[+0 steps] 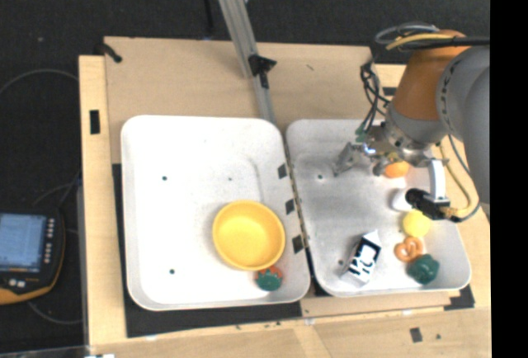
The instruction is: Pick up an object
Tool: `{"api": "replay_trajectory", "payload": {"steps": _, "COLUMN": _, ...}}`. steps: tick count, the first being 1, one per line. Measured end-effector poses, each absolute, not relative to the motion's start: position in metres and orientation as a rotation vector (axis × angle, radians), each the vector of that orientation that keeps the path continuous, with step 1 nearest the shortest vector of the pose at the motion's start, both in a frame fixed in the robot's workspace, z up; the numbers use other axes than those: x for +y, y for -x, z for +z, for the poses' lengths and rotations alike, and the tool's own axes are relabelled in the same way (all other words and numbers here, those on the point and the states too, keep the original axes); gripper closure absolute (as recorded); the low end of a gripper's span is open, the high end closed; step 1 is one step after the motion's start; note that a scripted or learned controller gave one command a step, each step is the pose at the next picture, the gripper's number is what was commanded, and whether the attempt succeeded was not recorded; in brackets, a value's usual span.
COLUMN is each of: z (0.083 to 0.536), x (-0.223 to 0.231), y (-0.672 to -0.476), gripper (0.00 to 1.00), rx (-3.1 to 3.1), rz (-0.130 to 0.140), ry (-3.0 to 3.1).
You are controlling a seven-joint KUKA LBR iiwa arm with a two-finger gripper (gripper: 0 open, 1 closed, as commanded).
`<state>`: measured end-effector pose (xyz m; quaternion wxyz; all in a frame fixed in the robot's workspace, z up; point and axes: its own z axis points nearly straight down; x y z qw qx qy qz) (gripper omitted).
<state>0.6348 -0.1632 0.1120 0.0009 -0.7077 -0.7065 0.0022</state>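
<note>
Claw [351, 157] low over right bin [330, 208], nr orange ball [397, 169].

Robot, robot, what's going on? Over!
Gripper over right bin, nothing between jaws. Yellow ball, green toy, box untouched. Nothing blocking.

Glossy plastic yellow bowl [248, 234]; matt white bins [165, 150].

Arm [425, 92] over right bin [330, 183]; yellow bowl [248, 234] in left bin [181, 175]
</note>
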Motion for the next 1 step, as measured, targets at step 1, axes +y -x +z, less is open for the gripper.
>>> {"api": "replay_trajectory", "payload": {"steps": 1, "z": 0.1268, "x": -0.1641, "y": -0.6373, "gripper": 1.00, "rx": -2.220, "rz": -0.003, "ry": 2.230}}
